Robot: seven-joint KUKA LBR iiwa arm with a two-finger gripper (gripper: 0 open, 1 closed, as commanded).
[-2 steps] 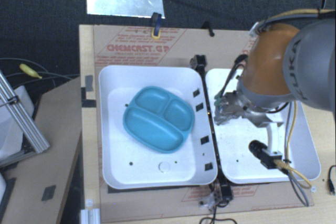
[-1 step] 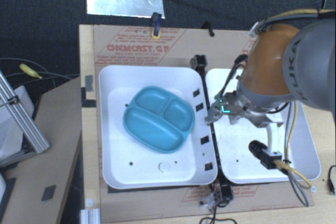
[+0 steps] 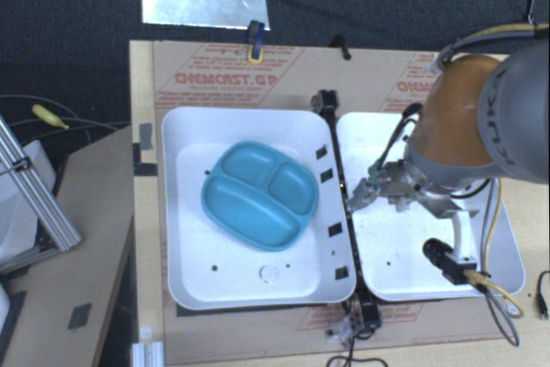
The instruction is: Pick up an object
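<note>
Blue divided plate (image 3: 259, 193) lies untouched mid-floor of the left bin (image 3: 185, 185), while the gripper (image 3: 359, 195) hangs just right of that bin's right wall, finger state indeterminable, so reach, grasp and lift remain.

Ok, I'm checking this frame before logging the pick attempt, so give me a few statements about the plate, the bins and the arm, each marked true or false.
1. The blue divided plate lies in the left bin. True.
2. The plate has three compartments. True.
3. The gripper holds the plate between its fingers. False: the gripper is at the inner edge of the right bin, apart from the plate.
4. The plate is turned upside down. False: its compartments face up.
5. The arm is over the right bin. True.
</note>
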